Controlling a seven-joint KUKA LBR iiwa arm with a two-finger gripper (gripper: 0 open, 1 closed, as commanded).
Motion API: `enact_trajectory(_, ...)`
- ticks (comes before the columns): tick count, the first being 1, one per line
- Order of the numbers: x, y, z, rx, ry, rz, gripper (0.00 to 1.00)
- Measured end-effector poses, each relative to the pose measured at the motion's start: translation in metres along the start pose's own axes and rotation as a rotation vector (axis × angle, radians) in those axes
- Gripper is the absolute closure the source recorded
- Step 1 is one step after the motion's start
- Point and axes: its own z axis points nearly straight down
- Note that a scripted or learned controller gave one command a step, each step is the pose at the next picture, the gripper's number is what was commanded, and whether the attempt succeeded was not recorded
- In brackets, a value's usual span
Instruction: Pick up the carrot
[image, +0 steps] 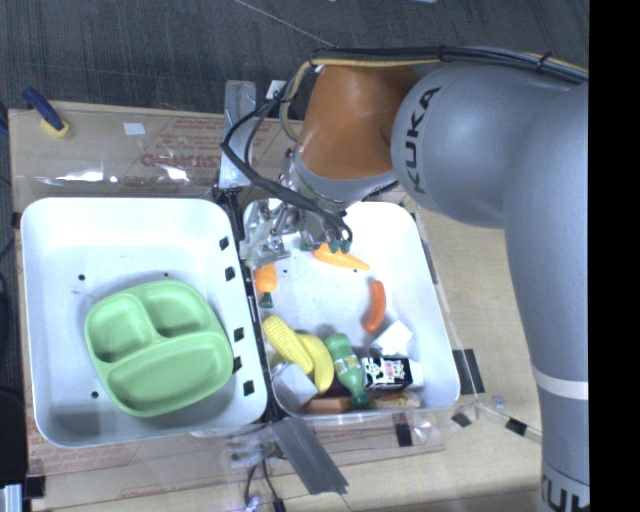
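Note:
The carrot lies in the right bin near its far side, orange with a bit of green at its left end. My gripper hangs over the bin's far left corner, just left of the carrot, under the orange wrist band. A small orange piece sits right below the gripper against the bin's left wall. I see nothing held.
In the right bin lie a reddish sausage, a corn cob, a banana, a green bottle and a dark box. The left bin holds a green divided plate.

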Motion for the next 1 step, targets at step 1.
enact_trajectory(1,-0.0245,0.0695,0.0041,0.002,0.006,0.073,1.00)
